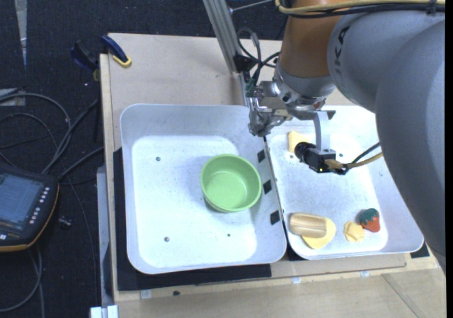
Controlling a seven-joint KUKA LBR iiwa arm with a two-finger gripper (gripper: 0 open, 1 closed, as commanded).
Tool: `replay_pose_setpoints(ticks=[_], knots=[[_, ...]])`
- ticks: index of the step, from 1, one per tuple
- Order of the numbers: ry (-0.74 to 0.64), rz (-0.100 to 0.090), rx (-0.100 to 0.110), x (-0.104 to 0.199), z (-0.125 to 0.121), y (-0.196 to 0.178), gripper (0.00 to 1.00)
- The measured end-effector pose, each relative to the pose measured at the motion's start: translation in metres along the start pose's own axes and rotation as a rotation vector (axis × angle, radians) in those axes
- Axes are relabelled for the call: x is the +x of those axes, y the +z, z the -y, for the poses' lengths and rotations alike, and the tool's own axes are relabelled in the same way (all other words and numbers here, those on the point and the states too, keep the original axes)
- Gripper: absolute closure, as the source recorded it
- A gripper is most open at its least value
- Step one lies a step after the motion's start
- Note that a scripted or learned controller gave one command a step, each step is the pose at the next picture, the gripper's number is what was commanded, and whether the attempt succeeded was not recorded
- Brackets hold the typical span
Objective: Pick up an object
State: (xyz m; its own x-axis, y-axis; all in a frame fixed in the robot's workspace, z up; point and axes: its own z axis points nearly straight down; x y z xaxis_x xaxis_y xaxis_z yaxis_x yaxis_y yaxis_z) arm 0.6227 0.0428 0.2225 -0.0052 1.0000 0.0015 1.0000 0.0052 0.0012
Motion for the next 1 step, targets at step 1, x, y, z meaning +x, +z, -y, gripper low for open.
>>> replay_pose_setpoints(ticks=[1], knots=[[0.001,0.001,0.001,0.0433,-0.0076,-0.0064,1.0]])
